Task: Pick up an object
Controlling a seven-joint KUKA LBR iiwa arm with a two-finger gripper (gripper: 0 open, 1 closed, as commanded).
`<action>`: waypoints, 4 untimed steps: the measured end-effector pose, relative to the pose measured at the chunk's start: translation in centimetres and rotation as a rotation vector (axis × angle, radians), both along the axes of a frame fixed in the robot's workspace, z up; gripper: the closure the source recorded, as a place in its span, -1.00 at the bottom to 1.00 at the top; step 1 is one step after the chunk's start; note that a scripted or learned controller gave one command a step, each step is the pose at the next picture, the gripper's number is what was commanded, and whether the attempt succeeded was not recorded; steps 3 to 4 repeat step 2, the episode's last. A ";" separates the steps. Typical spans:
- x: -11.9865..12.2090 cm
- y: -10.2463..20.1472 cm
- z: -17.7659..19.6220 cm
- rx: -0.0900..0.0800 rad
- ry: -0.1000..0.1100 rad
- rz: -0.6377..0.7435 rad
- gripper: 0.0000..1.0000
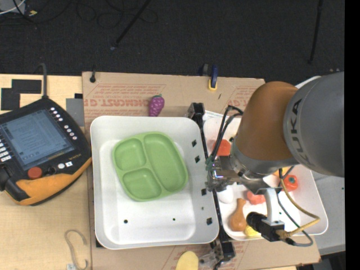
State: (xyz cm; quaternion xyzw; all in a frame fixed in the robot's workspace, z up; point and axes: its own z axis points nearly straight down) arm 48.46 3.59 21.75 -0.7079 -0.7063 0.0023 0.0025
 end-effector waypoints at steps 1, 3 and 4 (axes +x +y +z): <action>0.4 -0.1 0.5 0.000 -0.003 -0.001 1.00; -0.3 -0.1 0.0 0.000 -0.002 -0.003 1.00; -0.3 -0.1 0.0 0.000 -0.002 -0.003 1.00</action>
